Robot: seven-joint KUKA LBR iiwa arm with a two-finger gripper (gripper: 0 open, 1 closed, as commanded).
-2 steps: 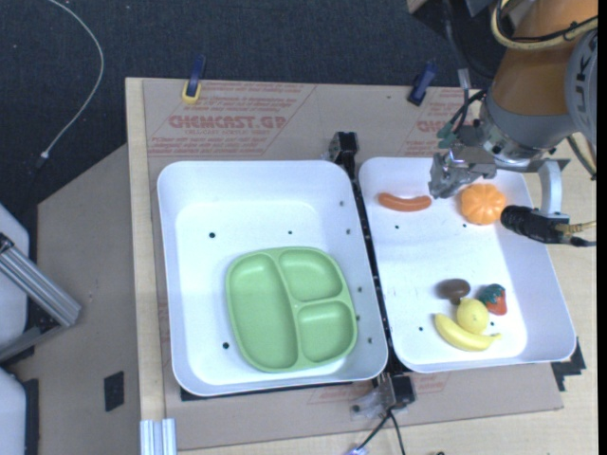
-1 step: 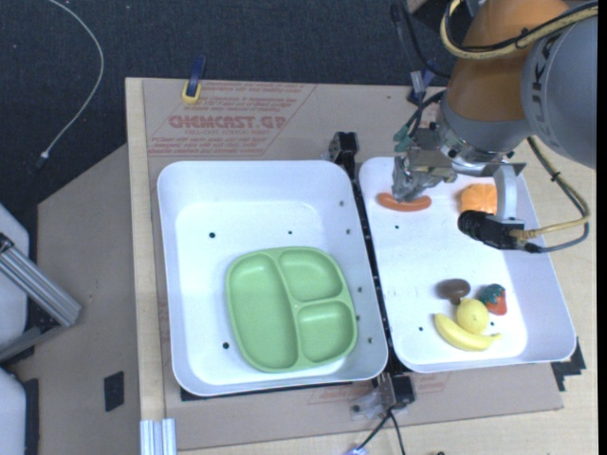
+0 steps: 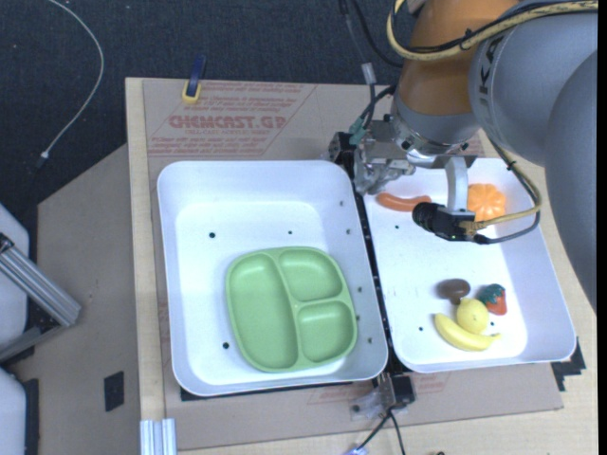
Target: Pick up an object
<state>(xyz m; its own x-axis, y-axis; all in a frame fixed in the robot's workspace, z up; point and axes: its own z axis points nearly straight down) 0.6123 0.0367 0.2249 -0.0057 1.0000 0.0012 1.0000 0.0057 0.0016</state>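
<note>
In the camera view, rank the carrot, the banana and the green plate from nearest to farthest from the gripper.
Measured from the gripper:
1. Carrot, just below the gripper at the top of the right bin.
2. Green plate, in the left bin, lower left of the gripper.
3. Banana, near the right bin's bottom edge.

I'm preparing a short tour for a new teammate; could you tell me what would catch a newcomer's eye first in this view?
Most striking is the grey arm with its orange band, reaching in at upper right over the far end of the right bin. Next comes the green divided plate in the left bin. Then the bright toy food in the right bin: a yellow banana near the front, an orange pumpkin farther back.
</note>
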